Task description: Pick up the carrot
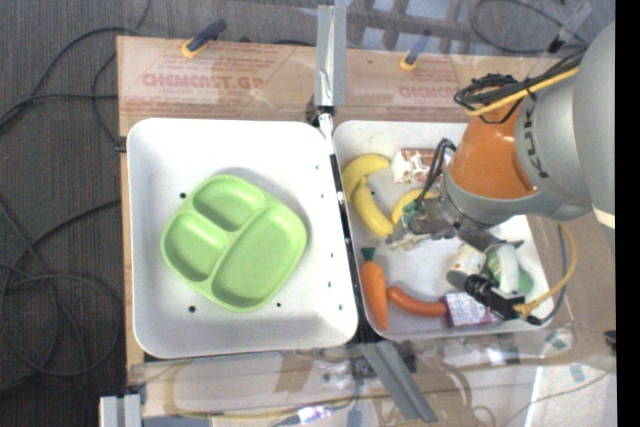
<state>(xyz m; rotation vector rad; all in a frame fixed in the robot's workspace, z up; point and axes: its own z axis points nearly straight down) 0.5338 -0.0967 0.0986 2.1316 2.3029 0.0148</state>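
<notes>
Bright, even overhead light, soft shadows, slightly grainy.

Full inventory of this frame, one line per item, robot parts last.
white bins: 2, white, side by side on the bench
divided plate: 1, green, centre of left bin
carrot: 1, orange, right bin, by its left wall near the front
bananas: 2, yellow, right bin, upper left
sausage-like item: 1, red-orange, right bin front, right of carrot
other small items: several, mixed colours, right bin, too cluttered to name
arm: 1, grey with orange band, over right bin
gripper: 1, dark, beside the bananas, above the carrot
</notes>
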